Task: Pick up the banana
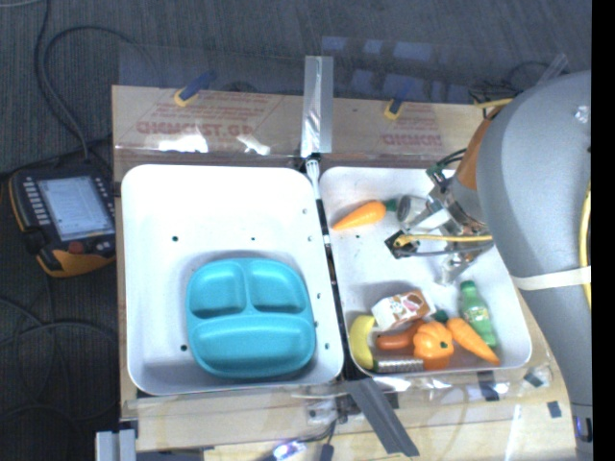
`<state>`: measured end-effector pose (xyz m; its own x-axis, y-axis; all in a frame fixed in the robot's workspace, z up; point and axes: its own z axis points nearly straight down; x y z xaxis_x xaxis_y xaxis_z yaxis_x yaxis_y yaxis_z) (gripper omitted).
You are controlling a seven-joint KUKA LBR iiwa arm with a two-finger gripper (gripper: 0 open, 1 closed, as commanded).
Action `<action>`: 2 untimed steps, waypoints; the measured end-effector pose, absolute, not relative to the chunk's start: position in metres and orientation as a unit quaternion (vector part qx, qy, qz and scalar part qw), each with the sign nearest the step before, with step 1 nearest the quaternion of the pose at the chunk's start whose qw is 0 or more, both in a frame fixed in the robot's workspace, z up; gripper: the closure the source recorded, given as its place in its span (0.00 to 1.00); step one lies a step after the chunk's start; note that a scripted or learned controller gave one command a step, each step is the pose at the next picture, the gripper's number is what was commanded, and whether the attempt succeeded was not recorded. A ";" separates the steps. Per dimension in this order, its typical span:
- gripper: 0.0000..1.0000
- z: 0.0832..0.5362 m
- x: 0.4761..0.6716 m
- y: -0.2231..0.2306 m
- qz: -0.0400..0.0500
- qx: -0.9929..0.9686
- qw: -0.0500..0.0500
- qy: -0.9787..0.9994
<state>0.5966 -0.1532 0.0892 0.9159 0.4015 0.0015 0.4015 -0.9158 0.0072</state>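
Camera view: banana (360, 341) lies at right bin's (365, 185) front-left corner, against a carton (400, 309). Gripper (404, 244) hovers well apart, fingers spread, empty. Likely light, smooth toy; grab mid-curve.

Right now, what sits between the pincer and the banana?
In the camera view, bare white bin floor separates the pincer from the banana; a small carton lies just right of that line.
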 end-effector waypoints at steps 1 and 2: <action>0.00 0.089 0.597 -0.153 0.002 0.979 0.003 0.205; 0.00 0.091 0.551 -0.196 0.006 0.995 -0.001 0.104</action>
